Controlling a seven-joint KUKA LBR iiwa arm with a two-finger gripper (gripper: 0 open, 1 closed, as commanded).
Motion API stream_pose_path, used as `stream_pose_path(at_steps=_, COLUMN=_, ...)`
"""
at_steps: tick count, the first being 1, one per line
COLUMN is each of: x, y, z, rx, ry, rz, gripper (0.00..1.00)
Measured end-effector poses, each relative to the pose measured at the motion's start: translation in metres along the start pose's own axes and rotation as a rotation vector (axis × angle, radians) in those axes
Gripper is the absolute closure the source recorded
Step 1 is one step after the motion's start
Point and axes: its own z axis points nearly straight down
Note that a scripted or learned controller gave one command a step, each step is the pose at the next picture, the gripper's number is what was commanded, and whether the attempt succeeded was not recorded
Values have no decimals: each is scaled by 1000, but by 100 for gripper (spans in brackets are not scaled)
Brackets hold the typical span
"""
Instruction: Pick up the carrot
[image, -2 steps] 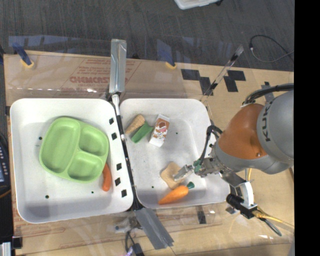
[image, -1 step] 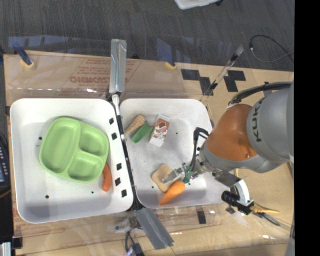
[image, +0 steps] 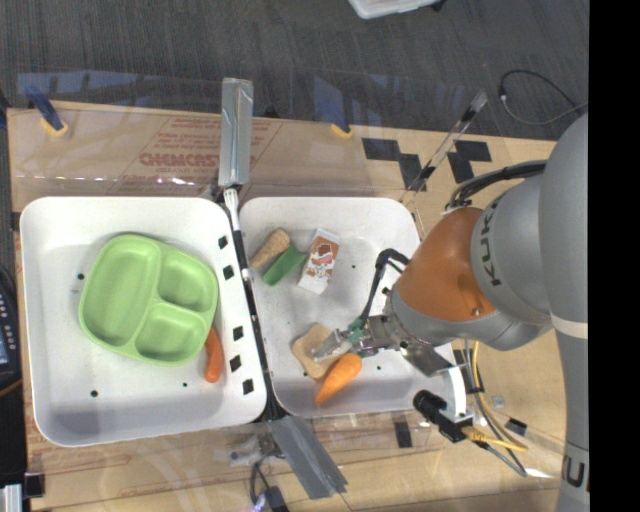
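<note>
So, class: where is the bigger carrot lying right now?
The bigger carrot lies in the right bin, near its front edge, just below the claw and beside the bread slice.

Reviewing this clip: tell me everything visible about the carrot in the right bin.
The carrot is a smooth orange toy-like piece, probably plastic, tapering toward its lower-left tip. It lies tilted on the floor of the right bin, near the front wall. Its thick upper end, with a bit of green, sits at the gripper and beside a tan bread slice. Whether it is gripped is unclear.
</note>
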Motion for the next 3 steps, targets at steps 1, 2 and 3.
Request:
stream_pose_path(at_steps=1, x=3, y=2, z=0, rx=-2, ry=-1, rz=-191, gripper=0)
stream_pose_path(at_steps=2, x=4, y=3, z=-10, rx=-3, ry=0, rz=-196, gripper=100)
stream_pose_path(at_steps=3, x=4, y=3, z=-10, rx=-3, ry=0, rz=-196, gripper=0)
